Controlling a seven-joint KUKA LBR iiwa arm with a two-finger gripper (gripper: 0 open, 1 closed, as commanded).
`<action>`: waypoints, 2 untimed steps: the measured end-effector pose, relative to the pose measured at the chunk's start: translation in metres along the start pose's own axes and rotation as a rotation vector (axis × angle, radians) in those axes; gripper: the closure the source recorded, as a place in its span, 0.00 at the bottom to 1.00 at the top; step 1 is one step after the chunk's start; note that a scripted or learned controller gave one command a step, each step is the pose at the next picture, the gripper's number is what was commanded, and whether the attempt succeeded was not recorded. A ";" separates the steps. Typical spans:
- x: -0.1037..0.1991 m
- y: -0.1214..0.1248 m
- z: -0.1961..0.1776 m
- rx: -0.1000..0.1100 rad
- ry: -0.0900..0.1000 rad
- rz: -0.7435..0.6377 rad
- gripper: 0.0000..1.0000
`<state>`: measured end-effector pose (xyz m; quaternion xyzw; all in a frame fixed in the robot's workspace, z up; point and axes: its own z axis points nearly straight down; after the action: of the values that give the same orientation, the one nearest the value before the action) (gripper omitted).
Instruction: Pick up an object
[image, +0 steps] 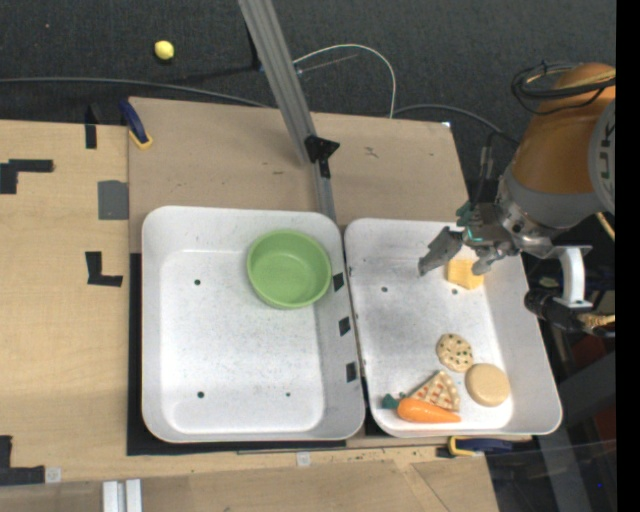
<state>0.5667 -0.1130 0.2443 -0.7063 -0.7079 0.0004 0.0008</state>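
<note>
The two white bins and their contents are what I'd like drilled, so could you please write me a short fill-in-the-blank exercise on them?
1. The green bowl sits in the ____ bin of the camera view.
2. The tool hovers at a small block coloured ____.
3. The orange carrot lies at the right bin's ____ edge.
4. The cookie is dotted with dark ____.

Missing words: left; yellow; near; spots
</note>
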 end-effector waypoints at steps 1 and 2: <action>0.000 0.000 0.000 0.000 0.000 0.000 0.00; -0.009 0.004 0.051 0.005 -0.001 0.002 0.00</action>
<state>0.5703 -0.1215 0.1930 -0.7069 -0.7073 0.0025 0.0020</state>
